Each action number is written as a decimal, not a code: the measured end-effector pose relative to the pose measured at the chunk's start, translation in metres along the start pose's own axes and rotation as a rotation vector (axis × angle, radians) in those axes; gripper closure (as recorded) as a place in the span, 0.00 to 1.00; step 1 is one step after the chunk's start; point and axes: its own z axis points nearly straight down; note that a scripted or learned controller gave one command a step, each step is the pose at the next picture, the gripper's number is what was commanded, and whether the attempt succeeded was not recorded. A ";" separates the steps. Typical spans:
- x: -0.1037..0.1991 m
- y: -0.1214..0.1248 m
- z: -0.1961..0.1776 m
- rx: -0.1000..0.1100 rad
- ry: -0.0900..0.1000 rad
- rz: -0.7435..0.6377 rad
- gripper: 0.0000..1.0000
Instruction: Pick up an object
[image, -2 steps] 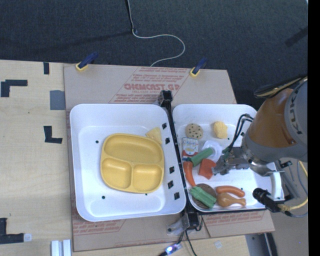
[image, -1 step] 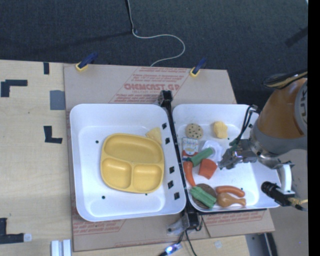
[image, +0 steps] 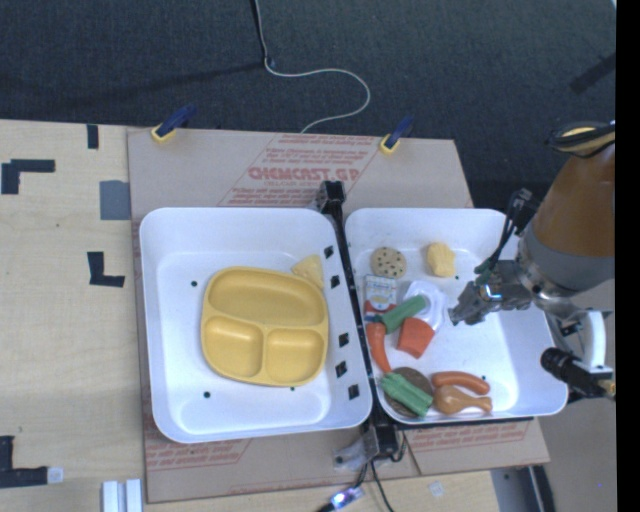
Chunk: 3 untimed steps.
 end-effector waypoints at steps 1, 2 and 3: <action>0.040 0.032 -0.005 0.002 0.002 -0.004 1.00; 0.092 0.055 0.008 0.005 0.002 -0.005 1.00; 0.142 0.073 0.006 0.003 0.002 -0.005 1.00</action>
